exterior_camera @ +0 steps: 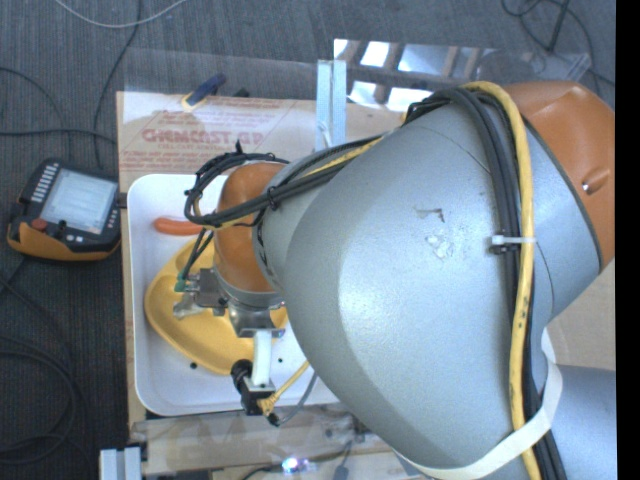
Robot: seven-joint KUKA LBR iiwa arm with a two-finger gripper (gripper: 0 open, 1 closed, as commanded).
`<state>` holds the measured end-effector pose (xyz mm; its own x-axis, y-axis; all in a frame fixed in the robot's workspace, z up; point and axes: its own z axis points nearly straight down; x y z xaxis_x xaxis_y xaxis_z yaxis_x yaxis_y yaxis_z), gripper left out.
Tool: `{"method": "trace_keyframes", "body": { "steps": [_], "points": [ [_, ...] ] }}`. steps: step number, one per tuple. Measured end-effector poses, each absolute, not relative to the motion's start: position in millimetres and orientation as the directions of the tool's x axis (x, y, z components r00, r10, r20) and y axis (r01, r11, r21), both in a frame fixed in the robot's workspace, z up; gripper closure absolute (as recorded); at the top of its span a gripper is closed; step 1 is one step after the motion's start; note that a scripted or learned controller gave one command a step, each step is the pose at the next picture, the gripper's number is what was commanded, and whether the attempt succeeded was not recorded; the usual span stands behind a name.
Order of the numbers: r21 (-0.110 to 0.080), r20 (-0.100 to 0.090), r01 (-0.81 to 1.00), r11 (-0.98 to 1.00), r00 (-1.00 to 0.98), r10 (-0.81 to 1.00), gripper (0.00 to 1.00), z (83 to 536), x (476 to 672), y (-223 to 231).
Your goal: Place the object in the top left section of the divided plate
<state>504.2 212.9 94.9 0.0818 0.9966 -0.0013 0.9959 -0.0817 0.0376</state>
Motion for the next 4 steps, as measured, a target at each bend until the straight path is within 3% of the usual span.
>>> {"method": "trace_keyframes", "body": {
  "steps": [1,2,3,4],
  "points": [
    [0.027,0.019,0.735,-0.678,0.678,0.735,0.0,95.3,494.5,227.8],
    [0.0,-0.007,0.849,-0.529,0.529,0.849,0.0,218.1,555.0,179.1],
    [0.001,-0.015,0.85,-0.527,0.527,0.85,1.0,225.5,554.5,178.9],
    [-0.001,-0.005,0.842,-0.54,0.54,0.842,1.0,257.0,537.7,203.6]
  ]
}}
